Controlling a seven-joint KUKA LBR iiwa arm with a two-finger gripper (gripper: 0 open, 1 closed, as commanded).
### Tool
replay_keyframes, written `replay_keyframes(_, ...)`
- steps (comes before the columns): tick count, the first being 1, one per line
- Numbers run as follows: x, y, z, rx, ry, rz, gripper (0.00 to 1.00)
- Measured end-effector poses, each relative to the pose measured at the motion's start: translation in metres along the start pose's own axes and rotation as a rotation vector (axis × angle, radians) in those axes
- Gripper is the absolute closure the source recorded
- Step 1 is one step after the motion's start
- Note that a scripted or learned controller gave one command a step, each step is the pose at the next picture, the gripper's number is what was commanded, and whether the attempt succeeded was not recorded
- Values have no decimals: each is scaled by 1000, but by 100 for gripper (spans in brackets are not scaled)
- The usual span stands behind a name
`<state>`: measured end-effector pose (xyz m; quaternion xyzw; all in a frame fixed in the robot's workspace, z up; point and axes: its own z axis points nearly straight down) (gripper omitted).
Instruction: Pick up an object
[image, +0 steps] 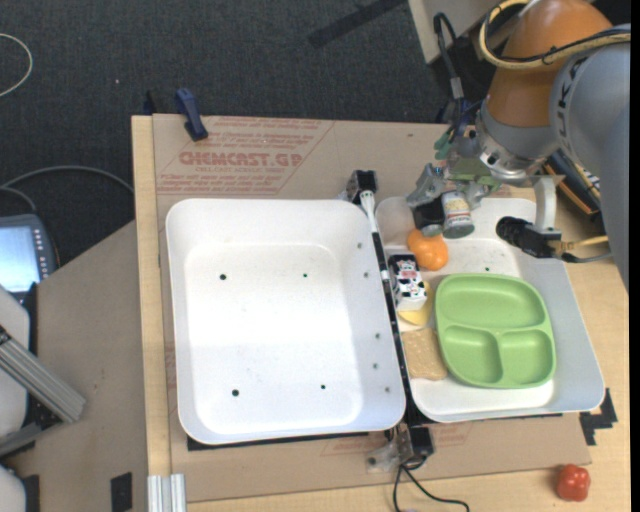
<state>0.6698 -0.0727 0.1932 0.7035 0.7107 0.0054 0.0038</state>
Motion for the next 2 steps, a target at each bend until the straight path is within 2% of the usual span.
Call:
replay_keyframes(1,63,-9,8,15,0,4,100)
replay_keyframes(2,72,-48,-30,14,-1,9,100)
